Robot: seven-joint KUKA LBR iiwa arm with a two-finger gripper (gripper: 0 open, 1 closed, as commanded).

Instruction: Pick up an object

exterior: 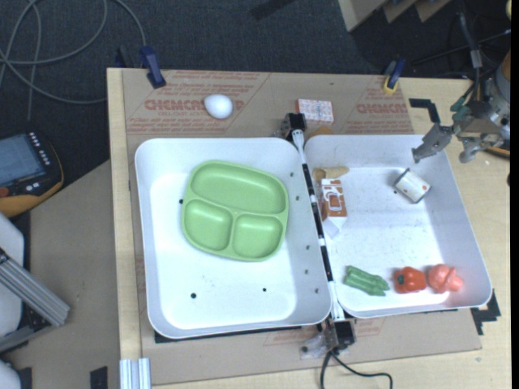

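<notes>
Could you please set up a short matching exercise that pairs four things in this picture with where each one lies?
Things:
1. green divided plate
2. white egg
3. small white cup
4. green pepper

Places:
A. on the bench beyond the bins, near the blue clamp
B. near edge of the right bin, beside the red tomato
C. middle of the left bin
D. far part of the right bin, just below the gripper

Pairs: 1-C, 2-A, 3-D, 4-B
</notes>
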